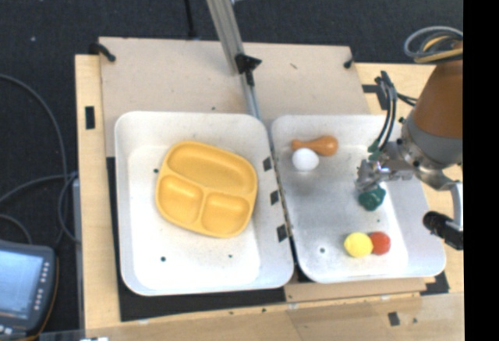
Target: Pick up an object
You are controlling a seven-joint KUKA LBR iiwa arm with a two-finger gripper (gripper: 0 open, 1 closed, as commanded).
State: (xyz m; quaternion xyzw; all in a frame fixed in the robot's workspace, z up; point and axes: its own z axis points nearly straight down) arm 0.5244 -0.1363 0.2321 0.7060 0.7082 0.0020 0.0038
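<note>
A: The tool [374, 175] hangs low over the right-hand bin [327, 273], directly above a small dark green object [372, 197]. Whether it is spread or closed I cannot tell; the metal at its tip blurs into the green thing from this angle, and nothing shows clearly between its tips.

B: So is the green object held?

A: I would not claim that. It lies on the bin floor, or very near it, touching the tip of the tool or just under it. Taking the green object as the landmark: a yellow ball [358, 245] and a red ball [380, 243] sit touching each other nearer the camera, and a white ball [305, 159] with an orange-brown piece [318, 145] against it lies well off to its left and farther back.

B: How would the green one handle?

A: Judging by its look, it is a small, light toy, probably plastic or rubber, lumpy rather than round. It should not break, but its surface may be slick, and an uneven shape can twist out of a pinch. I would take it across its narrowest middle, squarely from above.

B: And the left bin?

A: It carries a yellow divided tray [207, 188], far to the left of the green object.
</note>
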